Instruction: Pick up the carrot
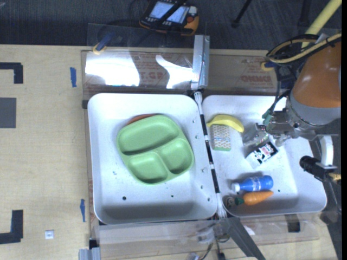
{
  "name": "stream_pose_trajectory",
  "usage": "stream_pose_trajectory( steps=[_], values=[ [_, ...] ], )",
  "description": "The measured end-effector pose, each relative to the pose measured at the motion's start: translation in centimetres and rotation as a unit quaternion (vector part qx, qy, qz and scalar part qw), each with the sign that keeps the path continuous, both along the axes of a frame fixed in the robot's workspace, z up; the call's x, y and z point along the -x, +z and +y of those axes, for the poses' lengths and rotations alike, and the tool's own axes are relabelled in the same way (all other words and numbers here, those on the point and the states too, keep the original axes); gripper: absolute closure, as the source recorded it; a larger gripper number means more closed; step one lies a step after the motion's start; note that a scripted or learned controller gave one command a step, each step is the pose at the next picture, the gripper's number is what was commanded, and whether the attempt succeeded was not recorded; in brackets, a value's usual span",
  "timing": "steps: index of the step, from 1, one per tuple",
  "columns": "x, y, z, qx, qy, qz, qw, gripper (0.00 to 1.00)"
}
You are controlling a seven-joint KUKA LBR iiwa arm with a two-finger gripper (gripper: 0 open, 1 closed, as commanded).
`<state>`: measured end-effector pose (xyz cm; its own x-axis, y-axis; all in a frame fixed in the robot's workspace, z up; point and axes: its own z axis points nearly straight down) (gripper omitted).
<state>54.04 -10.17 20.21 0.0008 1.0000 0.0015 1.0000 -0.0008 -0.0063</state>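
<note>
The orange carrot (258, 197) lies along the front wall of the right bin (309, 199), its green end pointing left. A blue bottle (254, 184) lies just behind it, nearly touching. My gripper (261, 138) hangs over the middle of the right bin, well behind the carrot and apart from it. It is right above a small black-and-white object (264, 153). Nothing from the bin appears lifted.
A yellow banana (226, 122) and a pale rectangular packet (220, 138) lie at the right bin's back left. The left bin (103, 199) holds a green divided plate (155, 148). The arm's grey body (317, 96) and cables crowd the right bin's far right.
</note>
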Motion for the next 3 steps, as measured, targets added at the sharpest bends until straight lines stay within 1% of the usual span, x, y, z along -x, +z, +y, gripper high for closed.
stream_pose_trajectory(
  steps=[1, 2, 3],
  values=[
    [6.2, -9.1, -7.2, 0.0001, -0.1, 0.0, 0.995, 0.0],
    [6.2, -8.4, -7.4, 0.0, -0.102, 0.001, 0.9948, 1.0],
    [6.1, -5.0, -7.3, 0.0013, -0.156, -0.001, 0.9878, 1.0]
  ],
)
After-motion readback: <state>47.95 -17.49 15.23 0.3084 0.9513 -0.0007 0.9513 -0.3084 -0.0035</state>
